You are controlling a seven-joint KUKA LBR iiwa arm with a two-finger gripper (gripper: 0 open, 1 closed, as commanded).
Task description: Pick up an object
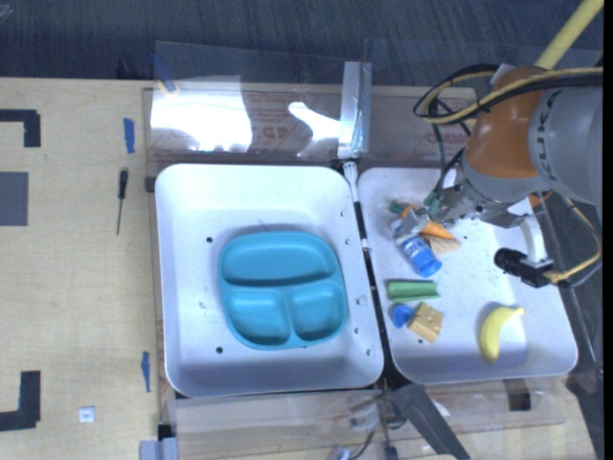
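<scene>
In the right-hand bin (pixel 551 348), the arm's gripper (pixel 442 202) dips into a clutter of small toys beside an orange piece (pixel 438 228) and a blue bottle (pixel 420 256), apparently seeking a grasp, its grip impossible to tell; a banana (pixel 499 331) lies apart.

Arm (pixel 536 142) cut off at right edge. Wrist covers right bin's (pixel 546 353) far corner. Small items under it (pixel 421 220) jumbled, too small to identify. Fingertips lost in clutter.
</scene>
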